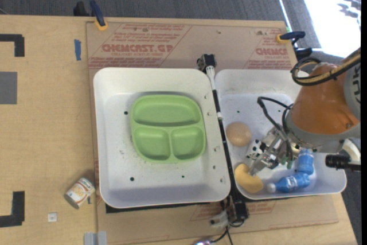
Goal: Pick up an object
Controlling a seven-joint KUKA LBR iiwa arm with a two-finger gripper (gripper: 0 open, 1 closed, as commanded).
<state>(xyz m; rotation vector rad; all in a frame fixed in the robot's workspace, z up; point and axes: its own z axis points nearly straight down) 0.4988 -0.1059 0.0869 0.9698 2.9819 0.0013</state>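
Note:
My gripper (256, 160) is low in the right bin (252, 86), pointing left, with its fingers open and nothing between them. Its lower fingertip is right above a yellow rounded object (248, 181) by the bin's front wall. A beige egg-shaped object (238, 133) lies just up and left of the gripper. A blue plastic bottle (295, 176) lies on its side under the wrist, partly hidden by the arm.
The left bin (109, 123) holds a green divided plate (168, 126). A small carton (79, 192) lies on the bench left of that bin. Clamps (100, 19) hold the cardboard sheet at the back corners. The orange wrist band (321, 103) overhangs the right bin's right side.

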